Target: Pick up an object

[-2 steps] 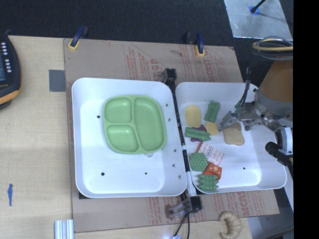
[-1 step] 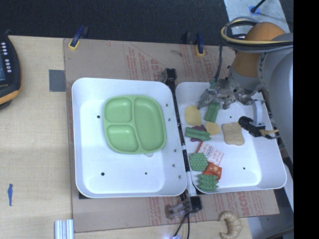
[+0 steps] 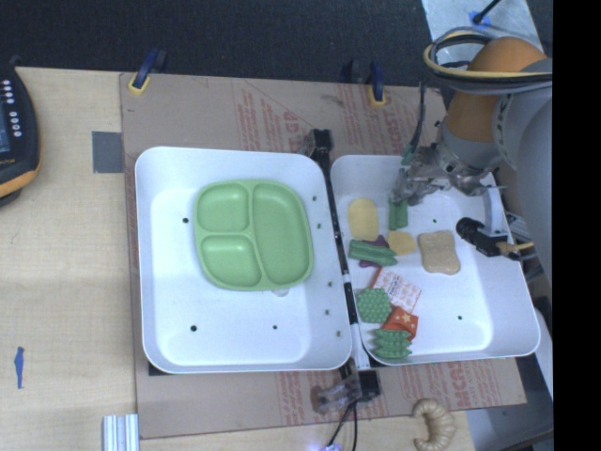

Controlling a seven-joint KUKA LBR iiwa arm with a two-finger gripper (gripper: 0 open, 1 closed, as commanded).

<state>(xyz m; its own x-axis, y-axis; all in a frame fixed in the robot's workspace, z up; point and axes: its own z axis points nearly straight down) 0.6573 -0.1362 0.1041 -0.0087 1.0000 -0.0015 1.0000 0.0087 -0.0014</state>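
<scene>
My gripper [image 3: 407,194] hangs over the back part of the right bin [image 3: 488,332]. A small dark green stick [image 3: 398,216] lies or hangs right at the gripper's tip, and the view does not settle whether it is held. To its left lies a pale yellow piece [image 3: 363,219]. In front of it are a smaller yellow piece [image 3: 401,242] and a green bean-like piece [image 3: 371,251]. A tan bread slice [image 3: 439,252] lies to the right of these.
The left bin [image 3: 169,327] holds a green divided plate [image 3: 254,234]. Near the right bin's front left corner lie a green waffle piece [image 3: 374,303], a red and white packet [image 3: 402,295] and a green leafy piece [image 3: 390,344]. A tan curled thing [image 3: 434,424] lies outside on the bench.
</scene>
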